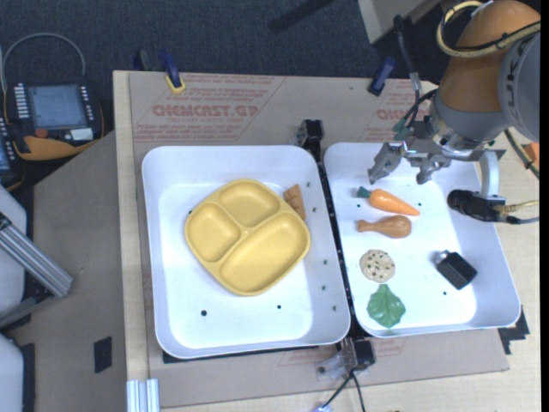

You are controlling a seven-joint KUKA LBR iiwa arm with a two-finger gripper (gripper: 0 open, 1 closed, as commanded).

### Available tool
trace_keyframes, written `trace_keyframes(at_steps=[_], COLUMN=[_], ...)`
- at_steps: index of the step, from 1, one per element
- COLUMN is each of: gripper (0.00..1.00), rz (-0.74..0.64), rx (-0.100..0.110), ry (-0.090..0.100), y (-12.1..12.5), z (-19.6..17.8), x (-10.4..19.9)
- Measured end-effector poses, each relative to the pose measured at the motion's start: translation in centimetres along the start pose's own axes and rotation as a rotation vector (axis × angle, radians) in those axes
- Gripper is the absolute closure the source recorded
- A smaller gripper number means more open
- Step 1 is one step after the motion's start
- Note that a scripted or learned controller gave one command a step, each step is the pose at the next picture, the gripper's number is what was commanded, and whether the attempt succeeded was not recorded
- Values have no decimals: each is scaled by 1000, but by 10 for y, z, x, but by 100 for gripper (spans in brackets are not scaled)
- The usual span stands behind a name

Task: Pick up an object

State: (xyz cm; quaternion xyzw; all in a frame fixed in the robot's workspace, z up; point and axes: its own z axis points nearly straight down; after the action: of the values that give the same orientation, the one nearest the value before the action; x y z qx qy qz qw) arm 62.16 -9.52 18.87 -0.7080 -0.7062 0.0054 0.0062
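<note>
A yellow three-compartment plastic plate [248, 234] sits in the left white bin [171, 316], with a small brown wedge-shaped piece [295, 200] touching its upper right rim. Right of the plate, in the right white bin [489, 307], lie an orange toy carrot [391, 201], a tan toy drumstick [388, 226], a speckled round cookie [377, 265], a green leaf [385, 305] and a black block [455, 269]. The grey two-finger gripper [401, 171] hangs spread open and empty just above the carrot, which lies between and slightly below the fingertips, untouched.
</note>
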Motion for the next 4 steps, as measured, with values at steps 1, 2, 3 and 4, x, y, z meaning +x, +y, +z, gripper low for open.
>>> trace_keyframes(at_steps=[1,2,3,4], gripper=[0,0,0,100], rz=[-3,-2,-3,-2], rx=[-15,-11,-14,-16], ry=[-1,0,-1,-1], y=[3,2,4,4], z=[-9,53,104,92], x=[0,-1,-1,-1])
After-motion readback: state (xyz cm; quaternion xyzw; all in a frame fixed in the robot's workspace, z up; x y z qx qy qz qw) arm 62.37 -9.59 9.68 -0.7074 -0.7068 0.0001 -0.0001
